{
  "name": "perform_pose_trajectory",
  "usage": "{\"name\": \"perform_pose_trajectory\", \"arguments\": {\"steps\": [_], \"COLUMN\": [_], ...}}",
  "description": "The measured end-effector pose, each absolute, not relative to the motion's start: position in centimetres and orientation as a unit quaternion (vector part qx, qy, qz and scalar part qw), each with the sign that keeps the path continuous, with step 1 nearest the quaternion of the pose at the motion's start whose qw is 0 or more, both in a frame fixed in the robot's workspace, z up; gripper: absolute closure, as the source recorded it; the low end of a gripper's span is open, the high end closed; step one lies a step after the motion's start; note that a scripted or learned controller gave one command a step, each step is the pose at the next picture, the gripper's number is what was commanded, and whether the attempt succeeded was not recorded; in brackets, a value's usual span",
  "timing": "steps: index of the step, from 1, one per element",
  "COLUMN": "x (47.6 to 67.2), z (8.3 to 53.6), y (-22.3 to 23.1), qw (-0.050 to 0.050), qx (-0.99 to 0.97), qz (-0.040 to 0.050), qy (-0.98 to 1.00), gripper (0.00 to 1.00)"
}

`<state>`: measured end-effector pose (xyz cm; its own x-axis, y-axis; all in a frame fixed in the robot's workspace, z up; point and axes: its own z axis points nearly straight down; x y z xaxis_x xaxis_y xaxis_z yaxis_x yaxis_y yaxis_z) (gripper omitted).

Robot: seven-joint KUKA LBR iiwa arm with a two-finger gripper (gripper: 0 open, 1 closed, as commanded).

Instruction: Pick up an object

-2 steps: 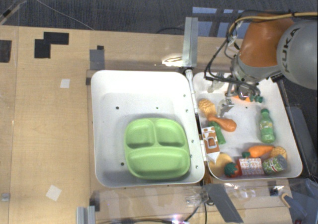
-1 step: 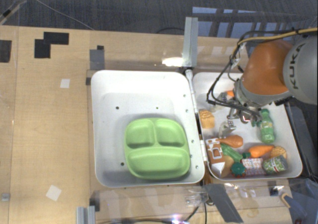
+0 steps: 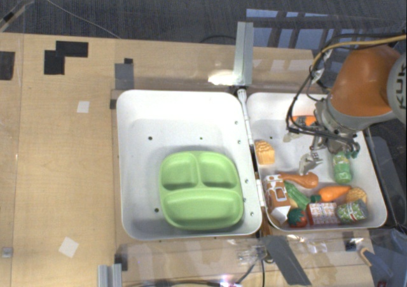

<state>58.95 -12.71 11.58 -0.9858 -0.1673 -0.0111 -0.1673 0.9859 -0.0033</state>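
The right bin holds several toy foods. Among them are a yellow block, an orange-brown drumstick, a carrot and a green bottle. My gripper hangs low over this bin, just above the drumstick's far end and left of the green bottle. The grey wrist and orange band hide the bin's back right part. Nothing can be seen held in the gripper.
Along the right bin's front lie a brown and white carton, a green vegetable, a red box and a green can. The left bin holds a green divided plate. A metal post stands behind the bins.
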Motion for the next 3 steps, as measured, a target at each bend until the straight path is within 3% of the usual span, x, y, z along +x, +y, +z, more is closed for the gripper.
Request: {"name": "perform_pose_trajectory", "arguments": {"steps": [1, 2, 3], "x": [53.9, 62.1, 52.9], "z": [9.1, 8.9, 9.1], "y": [-14.8, -12.0, -14.2], "qw": [0.009, 0.008, 0.008], "qx": [-0.099, -0.110, -0.043], "qz": [-0.0024, -0.0006, -0.0015], "qy": [0.995, 0.994, 0.999], "gripper": [0.00, 0.00, 0.00]}}
